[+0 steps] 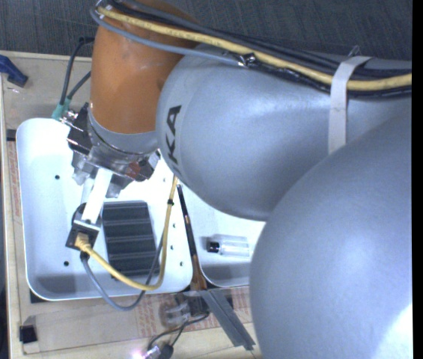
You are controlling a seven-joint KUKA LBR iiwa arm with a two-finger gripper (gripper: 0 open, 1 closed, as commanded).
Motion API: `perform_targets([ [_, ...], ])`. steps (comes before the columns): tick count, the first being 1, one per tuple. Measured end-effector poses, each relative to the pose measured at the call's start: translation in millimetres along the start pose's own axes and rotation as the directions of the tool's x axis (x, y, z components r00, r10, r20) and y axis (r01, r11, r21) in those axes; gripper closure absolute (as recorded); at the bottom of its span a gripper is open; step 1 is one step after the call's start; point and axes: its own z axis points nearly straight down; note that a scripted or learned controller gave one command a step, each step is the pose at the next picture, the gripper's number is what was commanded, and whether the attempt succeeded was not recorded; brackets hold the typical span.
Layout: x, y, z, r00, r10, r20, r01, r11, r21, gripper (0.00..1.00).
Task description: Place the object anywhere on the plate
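My gripper [112,169] hangs over the back part of the left bin [35,200], below the orange band of the arm. Just in front of it, on the bin floor, lies a dark ribbed rectangular slab [127,235]; I cannot tell whether the gripper touches it. A small pale, see-through object with a black end [228,246] lies in the right bin [218,279] near its left wall, apart from the gripper. The arm hides most of the right bin.
The grey arm covers the right and upper part of the view. A dark divider [187,234] runs between the two bins. Blue clamps [5,67] and dark gear sit at the bench's left edge.
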Motion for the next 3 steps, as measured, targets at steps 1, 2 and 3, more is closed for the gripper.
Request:
perform_targets([
  [1,-60,0,108,0.988,-0.151,0.004,0.151,0.988,0.002,1.0],
  [2,-60,0,108,0.988,-0.151,0.003,0.151,0.988,0.001,0.0],
  [3,-108,45,13,0.999,-0.054,-0.001,0.054,0.999,-0.002,0.0],
])
